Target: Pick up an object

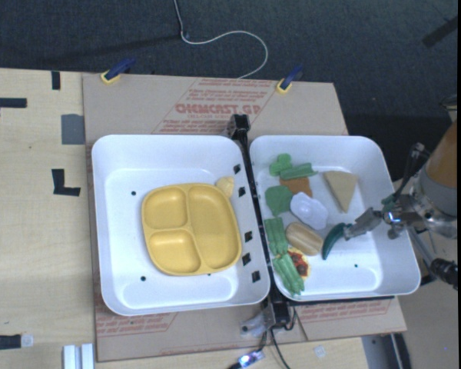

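Note:
My gripper [349,231] reaches in from the right over the right bin [369,283], its grey fingers drawn together into one narrow bar. A curved dark green pepper [332,243] hangs from the fingertips, pinched at its upper end, and points down-left toward a tan bread roll [303,238]. Around them lie a white-lavender lump [310,210], a beige wedge [340,189], an orange-brown piece [296,184], a green leafy piece [286,165] and a long green strip [276,237].
The left bin [115,206] holds a yellow divided plate [190,229] and a small pale yellow piece [226,185] by the dividing wall. A red and yellow item [298,264] lies at the right bin's front left. The arm's body stands off the right rim.

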Tool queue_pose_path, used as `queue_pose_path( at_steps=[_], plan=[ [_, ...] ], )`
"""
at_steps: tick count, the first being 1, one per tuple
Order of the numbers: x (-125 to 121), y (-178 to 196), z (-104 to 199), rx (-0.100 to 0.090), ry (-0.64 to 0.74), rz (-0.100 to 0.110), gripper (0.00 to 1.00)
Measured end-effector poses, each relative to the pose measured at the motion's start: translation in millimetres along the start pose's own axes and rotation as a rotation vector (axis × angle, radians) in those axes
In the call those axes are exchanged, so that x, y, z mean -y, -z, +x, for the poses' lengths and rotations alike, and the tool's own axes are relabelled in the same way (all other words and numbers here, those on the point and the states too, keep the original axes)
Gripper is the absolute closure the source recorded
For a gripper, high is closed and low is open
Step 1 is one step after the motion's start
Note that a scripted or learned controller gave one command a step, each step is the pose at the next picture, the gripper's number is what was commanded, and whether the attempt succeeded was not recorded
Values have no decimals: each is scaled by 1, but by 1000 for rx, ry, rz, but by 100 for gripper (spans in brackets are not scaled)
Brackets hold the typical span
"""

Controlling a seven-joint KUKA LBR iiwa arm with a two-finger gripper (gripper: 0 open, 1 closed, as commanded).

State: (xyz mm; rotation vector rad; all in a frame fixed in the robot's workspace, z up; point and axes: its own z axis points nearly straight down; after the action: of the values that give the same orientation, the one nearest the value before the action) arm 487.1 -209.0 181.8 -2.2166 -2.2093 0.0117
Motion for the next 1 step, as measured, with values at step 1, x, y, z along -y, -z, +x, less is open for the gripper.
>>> queue_pose_path(
  at_steps=[1],
  plan=[
    [-3,6,0,3,3,-11,0]
  ],
)
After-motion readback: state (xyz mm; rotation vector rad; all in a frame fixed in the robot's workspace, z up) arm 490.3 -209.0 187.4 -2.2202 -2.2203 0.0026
